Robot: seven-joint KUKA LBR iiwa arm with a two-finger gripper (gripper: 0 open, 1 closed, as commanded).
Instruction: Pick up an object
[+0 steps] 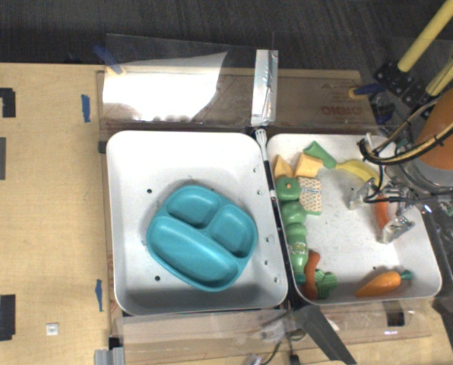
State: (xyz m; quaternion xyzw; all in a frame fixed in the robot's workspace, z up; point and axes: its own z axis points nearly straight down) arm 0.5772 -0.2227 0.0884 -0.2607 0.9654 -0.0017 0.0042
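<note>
Much bare floor mid right bin (428, 243), toys (294, 220) along edges.

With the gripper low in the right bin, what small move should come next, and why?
Probably a short descent straight down, then a close. The gripper hangs in the right white bin, and a small orange-red piece shows right at it. Whether that piece is already held cannot be told. The orange toy carrot lies apart, nearer the front wall.

The bench (36, 204) carries two white bins: the left bin (128, 166) and the right bin (424, 268), side by side, touching.
</note>
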